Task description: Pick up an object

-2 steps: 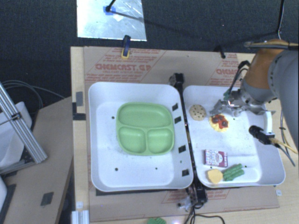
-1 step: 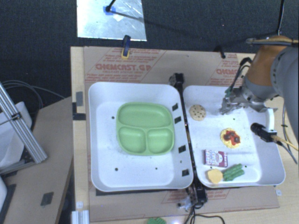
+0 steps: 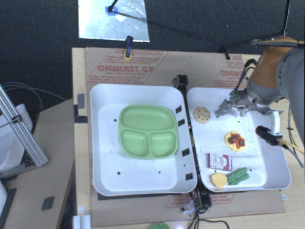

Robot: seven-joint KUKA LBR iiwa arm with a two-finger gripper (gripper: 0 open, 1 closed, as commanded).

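Observation:
The right bin holds a round cookie at its upper left, a small pizza in the middle, a red and white box, a yellow piece and a green vegetable near the front. My gripper hangs over the bin's back part, just right of the cookie and above the pizza, pointing left. Nothing shows between its fingers.
The left bin holds a green three-compartment tray. A black clip strip joins the two bins. The arm's orange band and grey body cover the right bin's back right corner. A black part hangs over the right rim.

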